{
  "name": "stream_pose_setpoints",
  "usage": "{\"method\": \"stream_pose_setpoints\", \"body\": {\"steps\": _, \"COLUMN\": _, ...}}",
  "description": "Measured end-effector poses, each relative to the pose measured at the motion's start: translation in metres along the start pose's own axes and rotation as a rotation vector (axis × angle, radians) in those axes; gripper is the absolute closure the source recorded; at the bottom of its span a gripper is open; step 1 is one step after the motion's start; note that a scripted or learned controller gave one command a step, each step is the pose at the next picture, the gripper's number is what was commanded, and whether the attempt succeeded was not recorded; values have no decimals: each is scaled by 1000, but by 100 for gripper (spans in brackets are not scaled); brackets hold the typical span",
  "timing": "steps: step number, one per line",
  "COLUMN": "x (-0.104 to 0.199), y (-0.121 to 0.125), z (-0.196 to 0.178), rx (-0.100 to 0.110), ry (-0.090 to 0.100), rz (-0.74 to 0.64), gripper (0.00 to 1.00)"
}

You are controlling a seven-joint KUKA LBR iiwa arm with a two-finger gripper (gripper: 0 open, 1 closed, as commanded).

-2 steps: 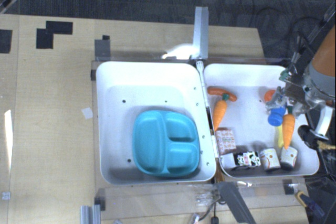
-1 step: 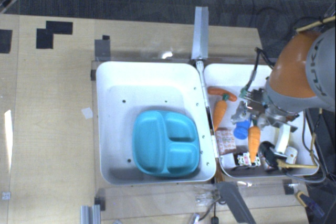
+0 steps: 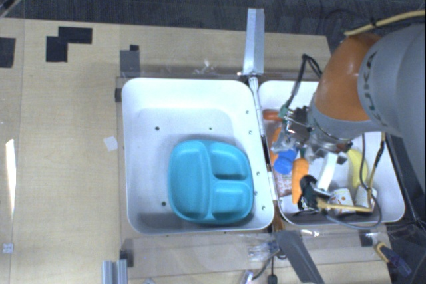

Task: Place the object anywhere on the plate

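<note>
Left bin [image 3: 143, 110], plate [image 3: 210, 179] near front rim

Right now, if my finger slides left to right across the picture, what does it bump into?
Left bin → blue plate → metal divider post → blue object → orange object → yellow banana.

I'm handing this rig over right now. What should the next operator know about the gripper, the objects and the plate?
Gripper: down inside the right bin, among the objects; its grasp can't be read from this view.
Objects: a banana, an orange piece and a blue piece lie in the right bin.
Plate: blue, divided, in the left bin, nothing on it.
Done: nothing placed yet.
Left: pick an object and set it on the plate.
</note>
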State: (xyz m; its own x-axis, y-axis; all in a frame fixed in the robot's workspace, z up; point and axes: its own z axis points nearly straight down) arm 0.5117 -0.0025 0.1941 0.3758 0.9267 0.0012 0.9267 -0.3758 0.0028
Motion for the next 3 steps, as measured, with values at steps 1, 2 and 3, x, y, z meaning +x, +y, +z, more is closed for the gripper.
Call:
{"method": "stream_pose_setpoints", "body": {"steps": 1, "x": 72, "y": -21, "z": 10, "rx": 2, "ry": 0, "rz": -252, "gripper": 100}}
{"method": "stream_pose_setpoints", "body": {"steps": 2, "x": 115, "y": -29, "z": 6, "rx": 0, "ry": 1, "rz": -561, "gripper": 100}}
{"method": "stream_pose_setpoints", "body": {"steps": 3, "x": 87, "y": -3, "z": -20, "rx": 0, "ry": 0, "rz": -420, "gripper": 100}}
